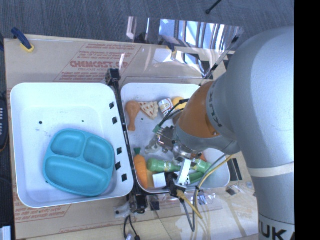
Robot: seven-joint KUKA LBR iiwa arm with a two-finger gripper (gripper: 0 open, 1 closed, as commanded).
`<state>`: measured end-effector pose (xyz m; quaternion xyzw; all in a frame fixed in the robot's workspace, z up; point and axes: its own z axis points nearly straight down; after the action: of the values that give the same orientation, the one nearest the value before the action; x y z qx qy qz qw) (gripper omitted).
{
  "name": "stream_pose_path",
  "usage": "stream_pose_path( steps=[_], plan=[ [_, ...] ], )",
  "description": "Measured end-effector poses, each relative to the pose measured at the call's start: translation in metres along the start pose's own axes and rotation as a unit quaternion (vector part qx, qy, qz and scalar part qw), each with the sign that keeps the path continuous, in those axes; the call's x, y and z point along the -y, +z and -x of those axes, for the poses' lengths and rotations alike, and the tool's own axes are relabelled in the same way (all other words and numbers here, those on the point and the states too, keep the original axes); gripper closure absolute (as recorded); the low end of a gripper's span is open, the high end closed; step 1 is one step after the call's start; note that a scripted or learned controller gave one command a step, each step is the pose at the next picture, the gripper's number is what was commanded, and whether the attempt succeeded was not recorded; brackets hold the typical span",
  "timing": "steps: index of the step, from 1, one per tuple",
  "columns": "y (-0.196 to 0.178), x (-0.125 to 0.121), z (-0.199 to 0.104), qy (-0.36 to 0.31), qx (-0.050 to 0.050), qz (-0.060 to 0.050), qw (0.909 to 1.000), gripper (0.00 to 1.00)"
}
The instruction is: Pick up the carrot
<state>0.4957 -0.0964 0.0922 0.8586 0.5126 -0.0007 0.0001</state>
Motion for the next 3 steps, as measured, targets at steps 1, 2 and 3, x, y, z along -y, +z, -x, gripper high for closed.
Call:
stream_pose_path(
  steps=[1, 2, 3],
  plan=[
    [-0.102, 0.048, -0.05, -0.017, -0.003, -0.002, 0.9999, 0.0],
    [-0.098, 0.035, -0.022, 0.125, 0.002, -0.004, 0.9922, 0.0],
    [-0.098, 0.054, -0.058, 0.136, 0.002, -0.005, 0.9907, 0.0]
  ],
)
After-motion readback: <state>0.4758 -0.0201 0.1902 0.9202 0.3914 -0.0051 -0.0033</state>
